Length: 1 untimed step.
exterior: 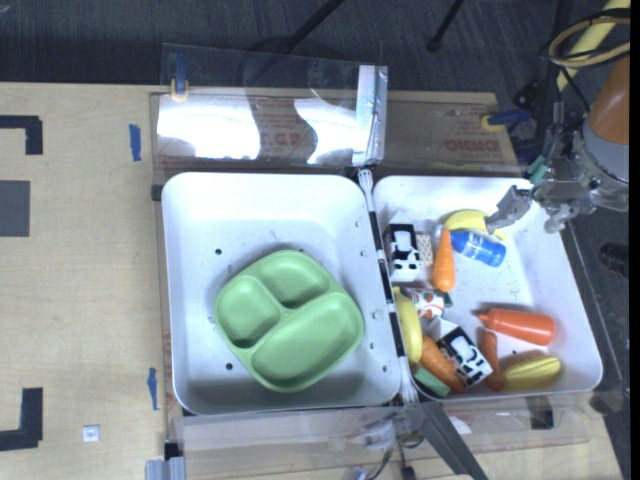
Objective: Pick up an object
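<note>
Reaching in from your right, the KUKA arm's gripper [522, 206] hung over the upper right part of the right bin [575, 278], w/ the grey wrist and orange band just behind it at the frame's edge. You couldn't tell from this angle how far the fingers were apart, and nothing showed between them.

Just below and left of the gripper lay a blue cylinder [478, 247], tilted, next to a yellow banana-like piece [462, 219]. An orange carrot [444, 259] stood roughly upright beside them. Along the bin's left wall sat a black-and-white block [404, 252], w/ a yellow corn-like piece [408, 328] below it. A second black-and-white block [464, 354] rested among the clutter at the bin's lower edge, touching an orange piece [436, 356] and a dark red one [488, 346]. An orange bottle-shaped toy [518, 324] lay on its side toward the right, w/ a yellow pepper-like toy [532, 370] just below.

Over in the left bin [200, 218], you had a green divided plate [290, 318], three compartments, sitting lower centre. A clear plastic sheet [270, 118] stood behind both bins.
</note>
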Motion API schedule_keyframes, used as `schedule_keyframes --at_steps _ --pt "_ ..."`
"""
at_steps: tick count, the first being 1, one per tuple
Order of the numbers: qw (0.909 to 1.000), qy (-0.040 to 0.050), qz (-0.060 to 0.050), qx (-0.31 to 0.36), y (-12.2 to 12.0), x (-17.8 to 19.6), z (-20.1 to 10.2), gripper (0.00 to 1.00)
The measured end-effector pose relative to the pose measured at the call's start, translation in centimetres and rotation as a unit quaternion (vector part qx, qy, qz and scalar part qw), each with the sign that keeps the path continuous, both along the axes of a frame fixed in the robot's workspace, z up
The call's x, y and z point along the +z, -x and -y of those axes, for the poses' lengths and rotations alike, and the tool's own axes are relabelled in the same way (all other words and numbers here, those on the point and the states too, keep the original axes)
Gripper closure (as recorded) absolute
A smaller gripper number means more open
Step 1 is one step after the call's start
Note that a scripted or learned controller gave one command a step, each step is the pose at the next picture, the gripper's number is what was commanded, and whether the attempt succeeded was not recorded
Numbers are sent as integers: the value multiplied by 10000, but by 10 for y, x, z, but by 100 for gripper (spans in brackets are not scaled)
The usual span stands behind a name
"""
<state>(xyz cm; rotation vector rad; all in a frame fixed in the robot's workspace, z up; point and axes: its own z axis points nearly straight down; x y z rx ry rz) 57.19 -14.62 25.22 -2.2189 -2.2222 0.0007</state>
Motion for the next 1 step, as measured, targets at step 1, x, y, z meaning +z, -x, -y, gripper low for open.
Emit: schedule_keyframes --at_steps 1 --pt "9991 0 -4 -424 -31 -66 4 0"
